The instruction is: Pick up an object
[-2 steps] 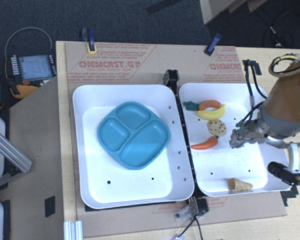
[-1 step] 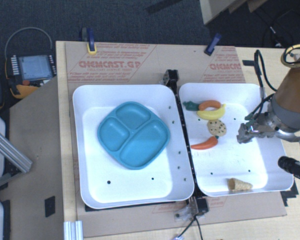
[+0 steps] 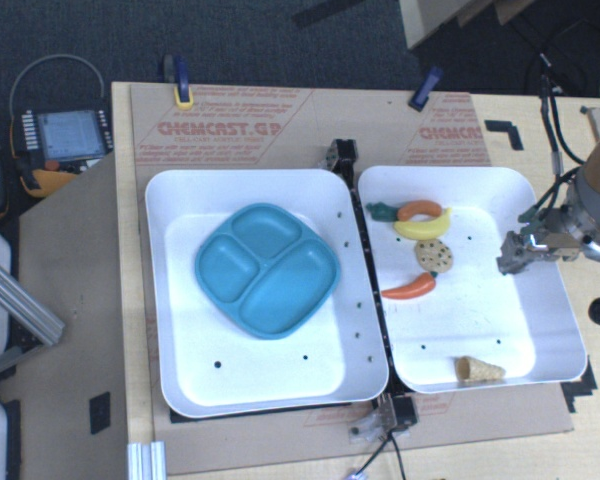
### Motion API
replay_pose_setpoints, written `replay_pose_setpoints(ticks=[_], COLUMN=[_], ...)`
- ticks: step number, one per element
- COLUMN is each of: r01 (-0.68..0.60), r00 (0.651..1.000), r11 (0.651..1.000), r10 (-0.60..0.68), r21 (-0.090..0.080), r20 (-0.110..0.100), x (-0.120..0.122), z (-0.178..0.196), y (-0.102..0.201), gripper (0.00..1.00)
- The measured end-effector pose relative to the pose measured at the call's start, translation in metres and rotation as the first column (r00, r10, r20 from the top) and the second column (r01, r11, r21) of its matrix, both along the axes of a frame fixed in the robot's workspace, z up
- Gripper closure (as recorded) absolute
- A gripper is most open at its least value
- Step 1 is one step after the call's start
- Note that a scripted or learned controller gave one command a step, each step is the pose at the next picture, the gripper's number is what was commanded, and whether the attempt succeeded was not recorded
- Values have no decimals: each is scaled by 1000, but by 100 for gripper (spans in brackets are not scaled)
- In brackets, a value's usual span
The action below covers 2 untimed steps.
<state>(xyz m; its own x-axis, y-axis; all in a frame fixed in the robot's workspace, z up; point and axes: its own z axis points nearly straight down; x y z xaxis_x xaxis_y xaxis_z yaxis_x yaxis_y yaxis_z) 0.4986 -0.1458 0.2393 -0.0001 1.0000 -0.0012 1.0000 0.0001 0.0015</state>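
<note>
While toy foods cluster at the left of the right bin [image 3: 550, 363], likely left loose for grasping, a carrot [image 3: 420, 211], banana [image 3: 423, 229], cookie [image 3: 433, 256] and chili pepper [image 3: 410, 288] lie untouched. Well apart to their right, the gripper [image 3: 515, 253] hovers, seemingly holding nothing; I cannot tell its jaw opening.

In the right bin [image 3: 540, 298], a yellow banana [image 3: 423, 228] lay touching an orange carrot [image 3: 420, 209] with a green top. Just below sat a round speckled cookie [image 3: 434, 256], then a red-orange chili pepper [image 3: 409, 288] lying aslant. A tan wedge of bread [image 3: 478, 370] rested near the front rim, well apart.
</note>
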Motion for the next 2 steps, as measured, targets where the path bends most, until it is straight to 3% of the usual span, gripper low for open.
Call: replay_pose_setpoints(ticks=[2], r01=[-7], r00=[1000], r11=[1000], r10=[7], r21=[3], r20=[-2], x=[14], z=[-8], y=[125], gripper=[100])
